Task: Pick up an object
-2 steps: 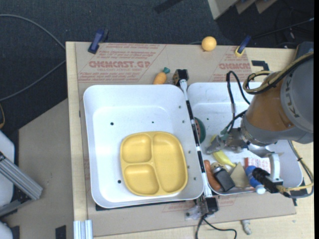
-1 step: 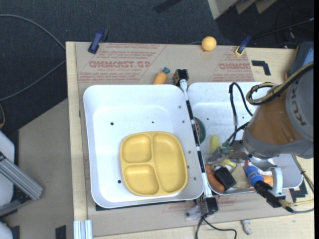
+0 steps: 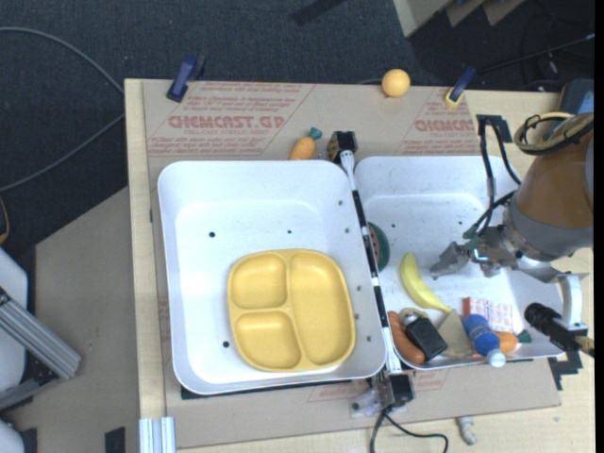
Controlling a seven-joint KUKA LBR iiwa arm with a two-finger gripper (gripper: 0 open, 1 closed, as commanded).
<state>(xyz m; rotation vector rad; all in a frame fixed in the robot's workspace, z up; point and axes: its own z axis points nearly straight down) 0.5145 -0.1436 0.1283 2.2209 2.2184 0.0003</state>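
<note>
End effector [image 3: 451,260] sits low in the right bin [image 3: 415,182], just right of the banana [image 3: 418,286]. Finger state cannot be determined; nothing is seen gripped. Recommendation: centre over the banana's mid-length, approach across its narrow width, and stay clear of the crowded items along the bin's near wall.

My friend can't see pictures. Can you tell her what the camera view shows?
A grey and orange robot arm reaches into the right bin, its pincer just above a banana and other small things. The left bin holds a yellow divided plate.
</note>
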